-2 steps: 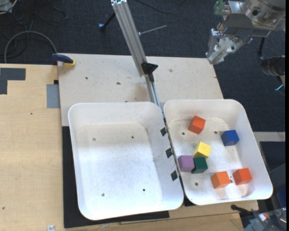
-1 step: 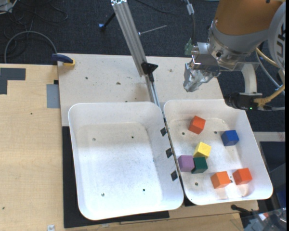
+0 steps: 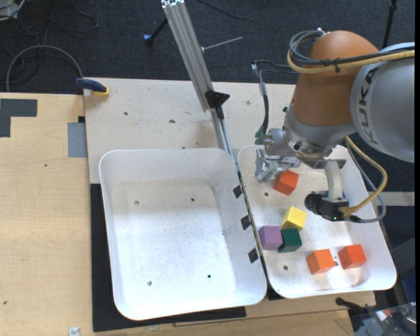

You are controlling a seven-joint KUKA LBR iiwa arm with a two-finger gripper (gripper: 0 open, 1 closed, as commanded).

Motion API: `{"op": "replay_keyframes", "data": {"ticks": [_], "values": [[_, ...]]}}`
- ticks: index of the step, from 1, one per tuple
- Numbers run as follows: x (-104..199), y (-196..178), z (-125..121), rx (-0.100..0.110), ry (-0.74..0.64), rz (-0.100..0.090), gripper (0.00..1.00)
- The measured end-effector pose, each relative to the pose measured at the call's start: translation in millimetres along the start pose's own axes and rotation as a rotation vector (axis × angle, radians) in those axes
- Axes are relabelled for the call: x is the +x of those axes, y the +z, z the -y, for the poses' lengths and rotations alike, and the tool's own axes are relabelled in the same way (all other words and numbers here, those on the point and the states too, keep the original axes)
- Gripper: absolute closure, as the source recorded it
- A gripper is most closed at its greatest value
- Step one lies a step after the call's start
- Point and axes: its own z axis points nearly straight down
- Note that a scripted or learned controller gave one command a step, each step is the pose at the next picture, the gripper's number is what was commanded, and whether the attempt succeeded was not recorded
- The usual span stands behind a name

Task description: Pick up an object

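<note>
1. Pale wood bench (image 3: 35, 208) on the left w/ dark grey patches set into it; a speckled lighter board (image 3: 154, 114) sits under the two bins, dark carpet and loose cables behind
2. Silver aluminium rail (image 3: 192, 54) slants down from the back to the join between the bins, black bracket partway along it; small blue and yellow clamp (image 3: 91, 86) at the board's back left corner
3. Left white bin (image 3: 126, 173) shows just dark specks on its floor. Right white bin (image 3: 381, 268) holds all the cubes
4. Cubes: a red-orange cube (image 3: 286, 182) near the back of the right bin, just below the gripper; yellow cube (image 3: 294, 218), purple cube (image 3: 270, 237) and green cube (image 3: 290, 240) bunched mid-bin, touching or nearly so; orange cube (image 3: 320, 260) and red cube (image 3: 352, 255) side by side toward the front
5. Arm comes in from the right, grey link then big orange band (image 3: 332, 82), wrist pointing down over the back of the right bin
6. Gripper (image 3: 269, 166) hangs low at the bin's back left, right beside the red-orange cube; can't tell if the cube is between the fingers, or how wide they stand
7. Black cable fitting (image 3: 325, 205) w/ yellow hose loops off the wrist, over mid-bin
</note>
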Motion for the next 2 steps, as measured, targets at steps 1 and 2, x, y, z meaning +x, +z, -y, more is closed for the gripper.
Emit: {"op": "replay_keyframes", "data": {"ticks": [1, 2], "values": [[11, -106, 85, -0.016, -0.002, -0.002, 1.00], [4, 55, 6, -0.002, 0.000, 0.000, 1.00]]}}
